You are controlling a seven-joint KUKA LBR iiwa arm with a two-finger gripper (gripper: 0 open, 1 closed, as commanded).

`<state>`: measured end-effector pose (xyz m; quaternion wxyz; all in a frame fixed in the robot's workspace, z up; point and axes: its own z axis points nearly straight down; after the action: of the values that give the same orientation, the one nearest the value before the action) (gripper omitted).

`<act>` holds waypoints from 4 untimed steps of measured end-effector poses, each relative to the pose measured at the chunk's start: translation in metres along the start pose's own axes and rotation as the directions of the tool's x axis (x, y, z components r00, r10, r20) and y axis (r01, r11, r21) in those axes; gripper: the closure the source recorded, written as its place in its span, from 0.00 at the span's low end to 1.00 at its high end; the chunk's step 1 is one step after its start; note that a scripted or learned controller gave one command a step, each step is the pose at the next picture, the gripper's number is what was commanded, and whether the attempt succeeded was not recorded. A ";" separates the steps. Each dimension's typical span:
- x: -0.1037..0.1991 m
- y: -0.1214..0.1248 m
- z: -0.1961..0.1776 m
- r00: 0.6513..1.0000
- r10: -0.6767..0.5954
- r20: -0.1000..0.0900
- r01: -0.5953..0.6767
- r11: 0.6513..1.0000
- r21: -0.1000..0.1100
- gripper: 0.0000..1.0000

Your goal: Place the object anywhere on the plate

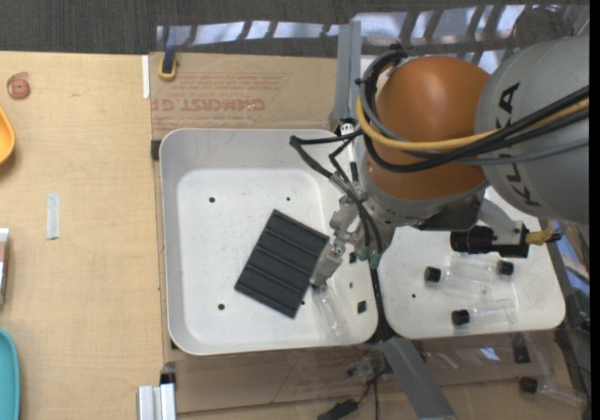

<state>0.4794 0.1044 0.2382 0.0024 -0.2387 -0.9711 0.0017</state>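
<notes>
You are looking down on a pale wooden surface (80, 221) with two shallow white bins side by side. The left bin (187, 249) is a smooth, glossy tray with rounded corners and a few small dark holes in its floor. Lying flat in the middle of it is the object (281, 262), a black rectangular slab with parallel ridges running along its length, matte and rubbery-looking, turned at a slant so that one corner points toward the lower centre of the frame. The right bin (487, 301) sits at the lower right; its floor carries several clear tube-like pieces with small black caps.

A sheet of brown corrugated cardboard (244, 99) with reversed red print lies behind the bins at the upper centre.

The arm (534, 127) comes in from the right: a bulky grey housing, then a smooth rounded orange band (422, 118), with black and yellow cables looped around it. The wrist tilts down and to the left, ending over the inner edge of the left bin. The gripper (328, 268) is at the right-hand edge of the ridged slab, touching or just beside it. You cannot tell from this angle whether the fingers are apart or closed, nor whether they have the slab between them
</notes>
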 end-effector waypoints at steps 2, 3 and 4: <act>-0.075 0.147 -0.098 0.978 -0.210 0.004 0.210 0.978 -0.003 0.00; -0.077 0.180 -0.096 0.998 0.058 0.003 -0.058 0.998 -0.001 0.00; -0.078 0.180 -0.101 0.998 0.057 0.004 -0.057 0.998 0.003 1.00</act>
<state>0.6331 0.2281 0.3380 0.0010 -0.2661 -0.9639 0.0037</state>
